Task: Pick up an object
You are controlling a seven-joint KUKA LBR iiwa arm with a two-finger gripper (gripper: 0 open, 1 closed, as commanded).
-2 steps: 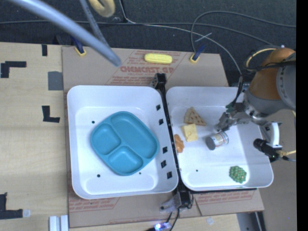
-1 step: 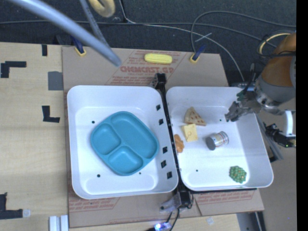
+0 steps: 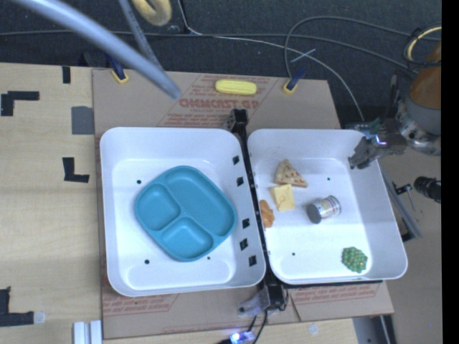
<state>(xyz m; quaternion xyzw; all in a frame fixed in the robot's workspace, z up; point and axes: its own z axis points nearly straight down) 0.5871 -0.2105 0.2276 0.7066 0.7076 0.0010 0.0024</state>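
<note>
The gripper hangs over the right bin's far right rim; I cannot tell its opening. The small metal can lies well apart, mid-bin, beside the cheese piece.

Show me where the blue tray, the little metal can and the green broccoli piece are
blue tray (image 3: 185,212), camera view, centre divider.
metal can (image 3: 324,208), camera view, its side.
green broccoli piece (image 3: 353,259), camera view, its top.

The right bin holds a tan wedge, a yellow block, an orange piece by its left wall, a tipped metal can, and a green lump near its front-right corner.
</note>
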